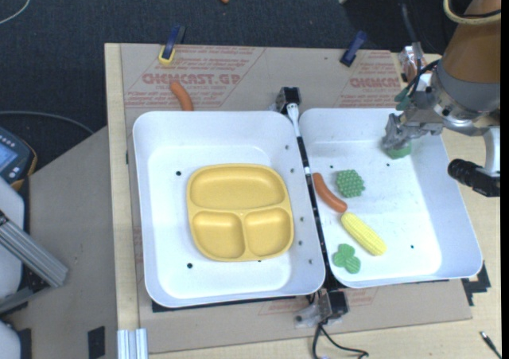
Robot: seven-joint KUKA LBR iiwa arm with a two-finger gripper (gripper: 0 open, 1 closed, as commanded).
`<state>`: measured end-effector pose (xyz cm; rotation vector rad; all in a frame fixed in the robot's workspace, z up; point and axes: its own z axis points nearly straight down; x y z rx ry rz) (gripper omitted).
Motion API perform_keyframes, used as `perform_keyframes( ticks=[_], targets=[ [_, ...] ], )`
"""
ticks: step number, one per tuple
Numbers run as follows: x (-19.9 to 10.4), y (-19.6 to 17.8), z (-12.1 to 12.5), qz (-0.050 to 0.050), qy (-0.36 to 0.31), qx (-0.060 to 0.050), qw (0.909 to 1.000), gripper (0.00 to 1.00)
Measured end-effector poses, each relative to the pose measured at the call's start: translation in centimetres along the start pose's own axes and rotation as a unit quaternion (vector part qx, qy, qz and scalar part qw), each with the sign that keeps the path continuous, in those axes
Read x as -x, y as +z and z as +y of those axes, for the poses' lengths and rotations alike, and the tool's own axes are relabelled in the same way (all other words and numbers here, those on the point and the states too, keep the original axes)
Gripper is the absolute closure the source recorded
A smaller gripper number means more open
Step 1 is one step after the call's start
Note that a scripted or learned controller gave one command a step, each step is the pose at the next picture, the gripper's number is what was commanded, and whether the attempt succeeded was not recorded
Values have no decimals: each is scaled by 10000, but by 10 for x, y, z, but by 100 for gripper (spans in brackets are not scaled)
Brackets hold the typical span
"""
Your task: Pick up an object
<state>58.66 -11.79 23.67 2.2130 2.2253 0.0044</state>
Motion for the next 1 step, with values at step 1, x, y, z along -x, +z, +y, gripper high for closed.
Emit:
perform_keyframes(
  ticks=[1],
  targets=[
    [-50,-6,16,3,-4,1,10000,100]
  ],
)
